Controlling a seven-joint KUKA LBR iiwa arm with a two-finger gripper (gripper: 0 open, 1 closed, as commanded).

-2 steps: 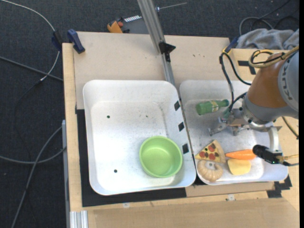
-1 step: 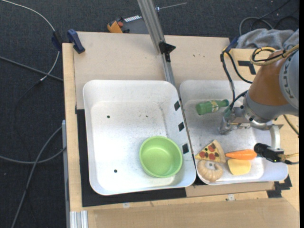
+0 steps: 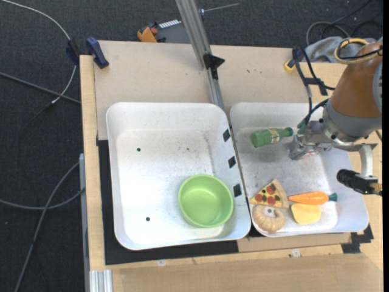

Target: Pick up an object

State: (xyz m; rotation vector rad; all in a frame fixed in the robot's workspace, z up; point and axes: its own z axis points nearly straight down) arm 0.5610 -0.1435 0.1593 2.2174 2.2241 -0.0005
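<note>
In the right bin (image 3: 243,117) a green bottle (image 3: 271,137) lies on its side near the back. Along the front edge sit a pizza slice (image 3: 270,194), a round bagel-like pastry (image 3: 268,219), an orange carrot (image 3: 310,197) and a yellow cheese wedge (image 3: 306,214). A green bowl (image 3: 205,200) sits at the front right of the left bin (image 3: 130,126). My gripper (image 3: 299,148) hangs low over the right bin, just right of the bottle's cap end, with nothing seen between its fingers.
A metal pole (image 3: 196,32) slants from the top of the view down to the gap between the bins. Cables and clamps lie along the bench's back edge. The arm's body (image 3: 358,96) covers the right bin's back right corner.
</note>
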